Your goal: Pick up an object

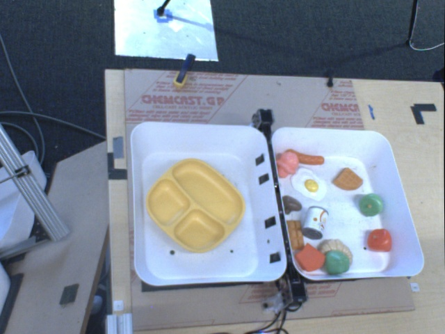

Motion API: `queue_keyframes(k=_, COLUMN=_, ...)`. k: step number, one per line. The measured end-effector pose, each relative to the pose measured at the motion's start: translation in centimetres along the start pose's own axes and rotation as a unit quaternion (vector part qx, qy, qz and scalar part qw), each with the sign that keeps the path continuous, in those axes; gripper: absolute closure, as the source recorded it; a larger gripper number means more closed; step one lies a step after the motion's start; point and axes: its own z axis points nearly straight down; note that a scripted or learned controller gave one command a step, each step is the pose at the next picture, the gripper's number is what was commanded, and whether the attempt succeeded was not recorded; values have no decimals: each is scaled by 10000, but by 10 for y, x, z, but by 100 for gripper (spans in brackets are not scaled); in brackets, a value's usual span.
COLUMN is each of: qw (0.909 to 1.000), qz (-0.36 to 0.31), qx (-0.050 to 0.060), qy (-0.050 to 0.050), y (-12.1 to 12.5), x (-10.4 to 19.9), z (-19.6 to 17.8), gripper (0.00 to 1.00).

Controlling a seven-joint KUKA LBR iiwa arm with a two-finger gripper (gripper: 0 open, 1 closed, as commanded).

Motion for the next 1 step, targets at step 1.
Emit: queue_keyframes(k=1, qw=10000, qz=-12, qx=-19, qy=-8, y=0, x=-1, z=-11, gripper=100)
